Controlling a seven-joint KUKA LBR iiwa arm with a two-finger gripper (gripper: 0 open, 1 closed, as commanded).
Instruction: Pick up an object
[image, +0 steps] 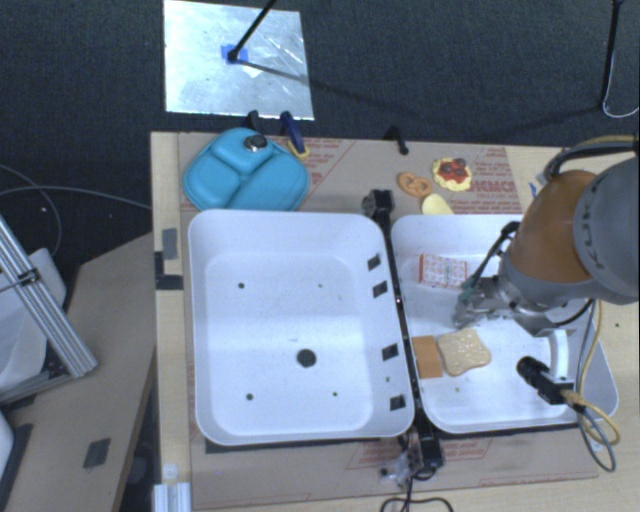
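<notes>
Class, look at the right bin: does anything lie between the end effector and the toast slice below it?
Nothing visible does. The end effector sits just above the toast slice in the right bin; the red-and-white packet lies farther back, off that path.

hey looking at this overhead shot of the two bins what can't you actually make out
- Gripper: the camera view shows it from above under the arm's wrist, so whether it is open or closed is hidden.
- White packet in the right bin: its print is too small to read.
- Right bin's right wall: covered by the arm.
- Toast slice: contact with the gripper unclear.
</notes>
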